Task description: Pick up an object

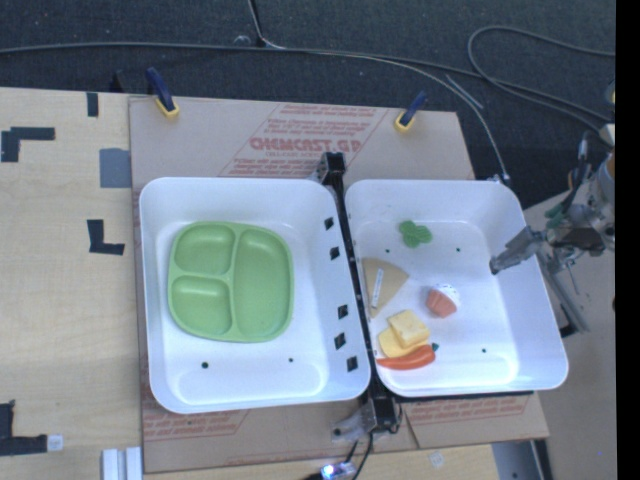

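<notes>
Left bin [160, 268] holds green tray [231, 281]; right bin [520, 298] holds toy food [407, 330]; jaws' state unclear

You have a pale wood bench [60, 298] filling the left and lower view, marked with dark tape pieces [105, 238] along its left side. A brown cardboard sheet [300, 138] with red print lies on it, held at its far edge by two clamps with blue handles and yellow tips [162, 96]. Beyond the bench you see dark, speckled carpet [400, 18]. Black cables [330, 53] run across that floor, one curling in a loop at upper right. Light is even and flat; shadows on the bench are soft. A grey strip [520, 460] shows at the lower right.
</notes>
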